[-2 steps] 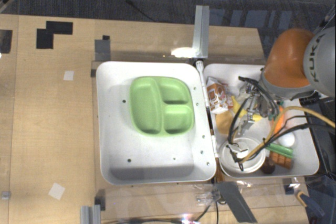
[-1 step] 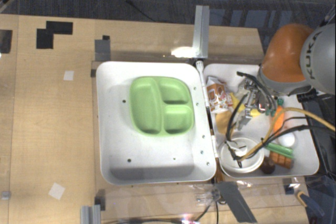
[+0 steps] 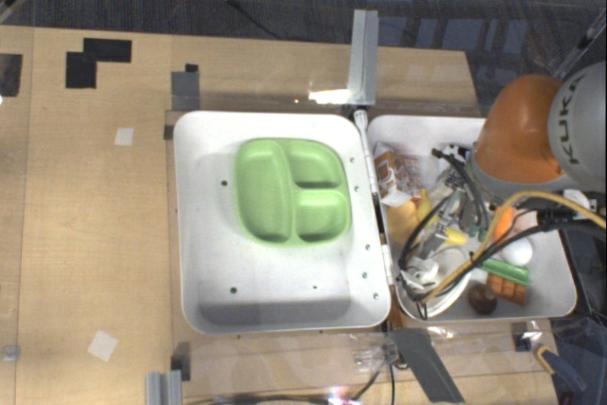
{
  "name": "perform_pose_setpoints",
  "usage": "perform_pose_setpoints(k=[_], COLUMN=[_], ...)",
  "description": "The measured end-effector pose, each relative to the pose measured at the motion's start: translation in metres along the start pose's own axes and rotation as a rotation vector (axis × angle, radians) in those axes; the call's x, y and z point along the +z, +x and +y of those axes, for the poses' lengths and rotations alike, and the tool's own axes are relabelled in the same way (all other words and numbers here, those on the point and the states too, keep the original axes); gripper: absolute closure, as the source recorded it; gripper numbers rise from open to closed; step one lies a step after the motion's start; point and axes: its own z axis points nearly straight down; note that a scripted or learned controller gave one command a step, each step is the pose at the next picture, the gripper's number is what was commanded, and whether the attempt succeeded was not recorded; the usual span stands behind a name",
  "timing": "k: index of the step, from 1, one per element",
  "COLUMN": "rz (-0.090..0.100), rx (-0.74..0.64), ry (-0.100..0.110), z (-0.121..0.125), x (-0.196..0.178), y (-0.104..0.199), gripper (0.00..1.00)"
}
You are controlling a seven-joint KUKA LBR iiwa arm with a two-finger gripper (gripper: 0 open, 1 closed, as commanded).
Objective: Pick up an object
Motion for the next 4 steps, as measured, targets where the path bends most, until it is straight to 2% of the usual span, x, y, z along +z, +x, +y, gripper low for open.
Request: perform_pose_setpoints(k=[1, 2, 3, 4], rz=[0.014, 0.007, 0.003, 0.003], rx=[0.032, 0.088, 0.178, 0.243], ry=[-0.009, -0.011, -0.017, -0.013], z=[0.005, 0.019, -0.012, 0.016], x=[-0.060, -0.013, -0.003, -0.003], y=[-0.096, -0.060, -0.055, -0.003], gripper=[0.00, 0.00, 0.00, 0.00])
